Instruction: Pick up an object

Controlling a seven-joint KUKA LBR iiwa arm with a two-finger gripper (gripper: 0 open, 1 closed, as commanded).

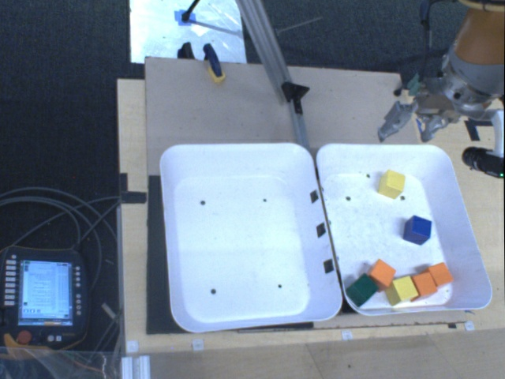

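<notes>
- The end effector (411,125) hangs above the surface's far right corner, just past the right bin's (465,188) far rim; its fingers are spread wide, with nothing between them
- The yellow cube (391,183) lies nearest, in the bin's far part, on the near side of the end effector and slightly left; a likely target
- The blue cube (417,229) sits mid-bin; the other cubes (398,282) cluster along the near rim

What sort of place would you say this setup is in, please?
Most likely a robotics lab or test cell. A robot arm reaches over a bench with two white bins, one holding coloured blocks, and a handheld control pendant with cables lies on the dark carpet beside it.
</notes>
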